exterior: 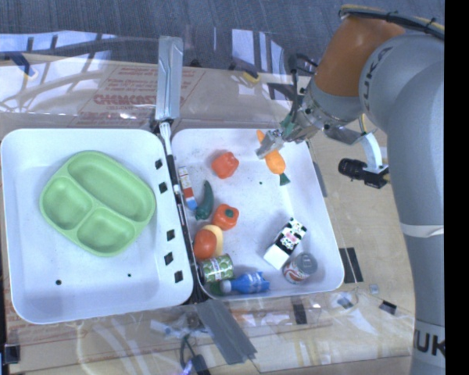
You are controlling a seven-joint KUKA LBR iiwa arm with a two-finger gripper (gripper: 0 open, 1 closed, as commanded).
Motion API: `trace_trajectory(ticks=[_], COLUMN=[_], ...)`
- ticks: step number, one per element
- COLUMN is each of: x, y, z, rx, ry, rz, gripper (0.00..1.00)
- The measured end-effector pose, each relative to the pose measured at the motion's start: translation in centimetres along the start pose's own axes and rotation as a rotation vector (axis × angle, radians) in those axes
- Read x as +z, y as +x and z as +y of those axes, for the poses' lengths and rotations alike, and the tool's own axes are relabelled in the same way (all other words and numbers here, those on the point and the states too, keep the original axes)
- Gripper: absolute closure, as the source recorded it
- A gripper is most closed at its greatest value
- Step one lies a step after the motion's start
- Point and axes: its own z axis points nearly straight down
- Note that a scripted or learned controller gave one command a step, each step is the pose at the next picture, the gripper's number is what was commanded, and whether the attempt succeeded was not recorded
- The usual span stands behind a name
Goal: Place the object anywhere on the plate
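Note:
A green three-compartment plate (98, 201) lies in the left white bin (31, 287). My gripper (269, 147) hangs over the far right corner of the right bin (254, 209). An orange toy carrot (275, 162) with a green tip shows on both sides of the fingers, and the gripper is shut on it. The carrot points down and to the right, close to the bin's right wall.
The right bin also holds an orange pepper (225, 164), a green vegetable (205, 200), a red tomato (225, 216), a peach (207, 242), a green can (216, 269), a blue bottle (246, 283), a cow-patterned carton (285, 243) and a grey can (300, 268).

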Motion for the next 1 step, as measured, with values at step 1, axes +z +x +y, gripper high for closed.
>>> trace_trajectory(ticks=[1], x=[-7.5], y=[-0.94], z=[-0.39], rx=[0.23], ry=[0.0], rz=[-0.001], gripper=[1.0])
